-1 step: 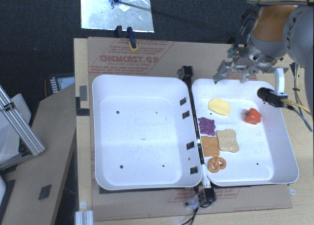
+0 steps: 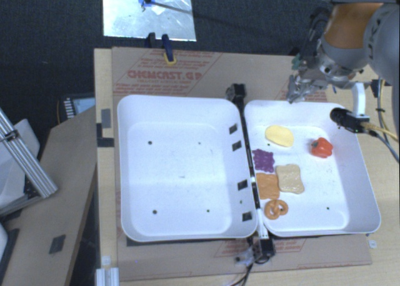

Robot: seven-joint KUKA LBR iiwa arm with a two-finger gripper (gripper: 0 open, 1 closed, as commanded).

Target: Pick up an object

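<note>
Above the far edge of the right bin (image 2: 369, 207) hangs the gripper (image 2: 299, 93), tips pointing down near that bin's far left corner; it holds nothing, and whether it is apart or together cannot be told from this angle; the grey arm (image 2: 362, 16) with its orange band reaches in from the right, probably poised there so it can drop onto the cluster below. All the pickable things lie in the right bin, crowded toward its left wall, likely where tumbling has left them: a yellow lemon-shaped piece (image 2: 279, 135) nearest the gripper; a red pepper-like piece (image 2: 321, 147) apart toward the right wall; a purple piece (image 2: 263, 160) against the left wall; an orange slab (image 2: 268, 185) and a tan slice of bread (image 2: 290, 178) touching side by side; a pretzel (image 2: 275, 208) near the front left corner. The lemon-shaped piece looks the easiest target, standing clear of its neighbours. The left bin (image 2: 125, 172) adjoins, joined by black clips (image 2: 240, 147); both sit on a cardboard sheet (image 2: 187, 72) over a pale bench (image 2: 69, 153); dark carpet (image 2: 50, 16) lies beyond, with a shiny foil square (image 2: 125, 10) on it.
</note>
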